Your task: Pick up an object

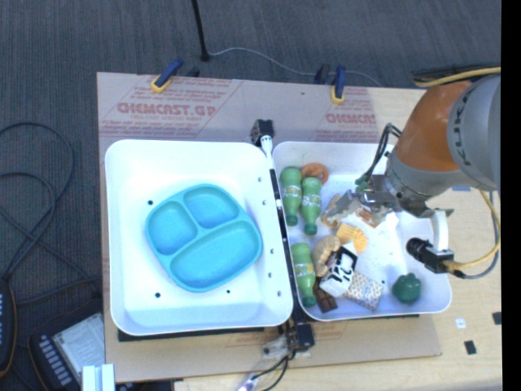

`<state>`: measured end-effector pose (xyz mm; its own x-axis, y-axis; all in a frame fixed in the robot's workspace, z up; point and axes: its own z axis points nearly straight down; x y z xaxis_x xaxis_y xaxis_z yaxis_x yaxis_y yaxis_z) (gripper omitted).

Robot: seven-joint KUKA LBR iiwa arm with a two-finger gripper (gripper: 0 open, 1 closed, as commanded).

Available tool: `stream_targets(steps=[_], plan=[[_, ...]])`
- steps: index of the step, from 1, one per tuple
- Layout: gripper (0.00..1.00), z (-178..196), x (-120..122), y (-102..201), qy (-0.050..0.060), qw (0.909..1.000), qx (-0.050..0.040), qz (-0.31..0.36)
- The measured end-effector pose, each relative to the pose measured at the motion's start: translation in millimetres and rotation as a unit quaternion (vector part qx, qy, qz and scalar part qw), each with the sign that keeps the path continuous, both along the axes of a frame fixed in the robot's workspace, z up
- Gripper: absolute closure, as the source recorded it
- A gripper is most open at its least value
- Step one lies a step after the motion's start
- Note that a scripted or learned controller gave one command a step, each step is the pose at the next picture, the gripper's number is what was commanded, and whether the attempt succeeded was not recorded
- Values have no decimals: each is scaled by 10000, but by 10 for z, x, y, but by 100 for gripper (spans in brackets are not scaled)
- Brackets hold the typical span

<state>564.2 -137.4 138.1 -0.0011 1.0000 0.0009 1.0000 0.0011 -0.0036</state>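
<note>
The right bin (435, 304) holds a jumble of small objects. Two green bottles (301, 195) stand side by side at its left, and a third green bottle (303, 271) lies lower down. An orange pretzel (314, 172) is at the top, with a yellow wedge (352, 235) and a tan toy (328, 249) near the middle. A black-and-white block (343, 268), a checkered pouch (365, 291) and a dark green pepper (406, 287) lie along the front. My gripper (352, 206) hangs low over the bin's middle, just above the yellow wedge and right of the bottles.
The left bin (130, 300) holds a blue divided plate (203, 236). The arm's grey and orange wrist (435, 141) covers the right bin's upper right corner. A black cable fitting (427, 252) juts over the right rim. Clamps (338, 84) hold the cardboard base.
</note>
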Motion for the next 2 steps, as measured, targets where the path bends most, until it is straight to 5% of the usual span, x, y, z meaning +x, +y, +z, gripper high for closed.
stream_targets(steps=[1,2], plan=[[0,-304,245,223,-13,10000,-15,-5],[0,-503,767,-301,-2,10000,65,33]])
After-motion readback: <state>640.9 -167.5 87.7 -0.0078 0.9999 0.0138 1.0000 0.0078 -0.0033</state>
